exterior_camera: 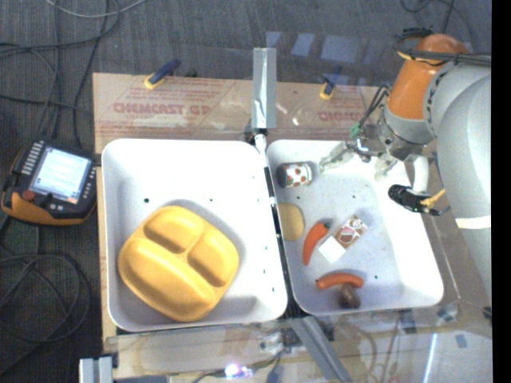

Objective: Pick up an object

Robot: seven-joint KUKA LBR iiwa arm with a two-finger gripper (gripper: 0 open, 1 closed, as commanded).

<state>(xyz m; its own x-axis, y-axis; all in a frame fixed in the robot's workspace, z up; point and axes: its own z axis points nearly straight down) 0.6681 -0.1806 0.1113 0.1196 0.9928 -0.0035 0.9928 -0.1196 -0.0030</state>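
While the carrot [314,242] lies in the right bin [415,286], the jaws hang apart, holding nothing.

Dark grey carpet [160,30] covers the floor, with black cables [72,2] looping loosely across it. The bench top [176,106] is pale board printed with faded red lettering, held by two blue-and-yellow clamps [161,73] along its far edge. An orange-cased handheld pendant [52,182], screen lit, lies on the floor at left. Glossy patches, probably clear sheeting, glint near the bench's front.
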